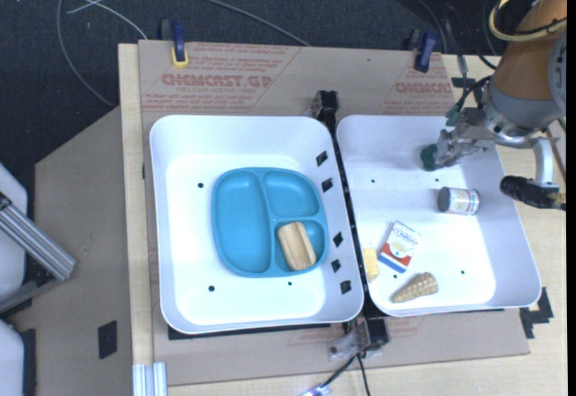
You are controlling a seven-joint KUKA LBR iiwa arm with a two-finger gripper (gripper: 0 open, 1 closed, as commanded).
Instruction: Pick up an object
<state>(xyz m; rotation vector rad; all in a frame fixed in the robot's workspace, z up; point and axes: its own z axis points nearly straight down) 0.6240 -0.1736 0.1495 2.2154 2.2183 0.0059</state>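
- My gripper (438, 154) is low in the right bin (504, 282), near its far edge; I cannot tell how it is set, the view being too small.
- A small jar (458, 201) lies on its side just beside it, nearer the camera.
- A card packet (398, 249) and a cone (414, 287) lie nearer still.
- The left bin (180, 205) holds a blue divided plate (247, 214) with a tan block (296, 244), possibly bread, in one compartment.

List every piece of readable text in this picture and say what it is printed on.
"CHEMCAST GP": red print on the brown protective sheet behind the left bin; last letters uncertain.
"CHEMCAST": repeated on that sheet behind the right bin; partly hidden.
Small carton: red and blue print, too small.
Small can: label blurred.
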